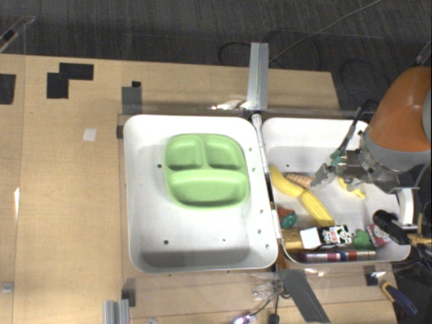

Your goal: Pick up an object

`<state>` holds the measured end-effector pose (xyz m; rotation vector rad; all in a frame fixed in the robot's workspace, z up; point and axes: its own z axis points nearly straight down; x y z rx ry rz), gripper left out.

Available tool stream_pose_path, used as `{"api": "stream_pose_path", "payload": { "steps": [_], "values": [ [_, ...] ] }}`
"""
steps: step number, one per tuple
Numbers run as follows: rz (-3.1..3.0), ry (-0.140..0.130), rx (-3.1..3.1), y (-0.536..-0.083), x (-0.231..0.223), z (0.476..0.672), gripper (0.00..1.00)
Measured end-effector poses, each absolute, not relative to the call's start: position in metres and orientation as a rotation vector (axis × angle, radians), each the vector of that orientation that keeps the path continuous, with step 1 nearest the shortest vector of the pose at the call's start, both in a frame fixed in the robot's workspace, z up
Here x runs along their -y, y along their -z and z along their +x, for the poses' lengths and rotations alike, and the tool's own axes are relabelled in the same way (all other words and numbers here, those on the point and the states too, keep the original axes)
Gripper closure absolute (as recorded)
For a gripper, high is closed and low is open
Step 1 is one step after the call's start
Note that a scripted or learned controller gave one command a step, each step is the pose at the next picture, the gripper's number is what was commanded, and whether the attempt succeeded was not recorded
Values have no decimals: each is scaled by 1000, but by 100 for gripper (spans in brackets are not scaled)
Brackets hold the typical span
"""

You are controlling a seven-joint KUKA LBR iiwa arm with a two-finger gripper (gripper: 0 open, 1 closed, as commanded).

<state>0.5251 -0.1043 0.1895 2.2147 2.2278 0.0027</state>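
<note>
Left white bin [145,201] – green divided plate [205,169] inside, wooden bench [61,181], black cables [324,52] beyond

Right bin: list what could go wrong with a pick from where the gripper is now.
1. The right bin is crowded: the banana, the corn cob and a small orange piece lie close together by the gripper, so a descent may nudge them or catch two.
2. The banana rests against the left wall, which could block a finger.
3. The items along the front wall are packed tight, leaving little room.
</note>
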Motion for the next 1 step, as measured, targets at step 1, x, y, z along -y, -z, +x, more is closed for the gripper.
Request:
{"api": "stream_pose_path", "payload": {
  "steps": [1],
  "values": [
    [1974,-13,-2431,-91,107,544,0]
  ]
}}
